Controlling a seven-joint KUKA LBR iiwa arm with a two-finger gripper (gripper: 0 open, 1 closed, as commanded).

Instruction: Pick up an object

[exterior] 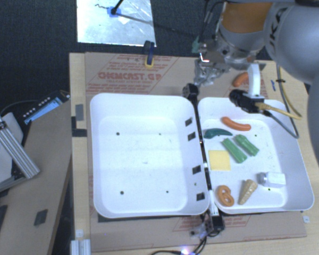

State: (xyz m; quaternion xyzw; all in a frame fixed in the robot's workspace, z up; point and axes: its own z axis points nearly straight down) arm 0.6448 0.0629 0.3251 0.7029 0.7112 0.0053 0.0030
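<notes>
The right bin (292,158) holds several small things: an orange sausage (236,124), a dark green curved piece (218,134), two green blocks (239,147), a yellow square (219,160), a pretzel (225,195), a cone (248,191) and a small white bottle (271,179). My gripper (206,74) hangs high over the far rim, near the divide between the bins, well above the objects. Nothing shows in its grasp. Another orange piece (240,79) lies just past the right bin's far rim, partly hidden by the arm.
The left bin (143,153) sits beside the right one on a cardboard sheet (127,73). A yellow and blue clamp (149,54) stands at the sheet's far edge. A black cable fitting (244,100) hangs over the right bin's far corner.
</notes>
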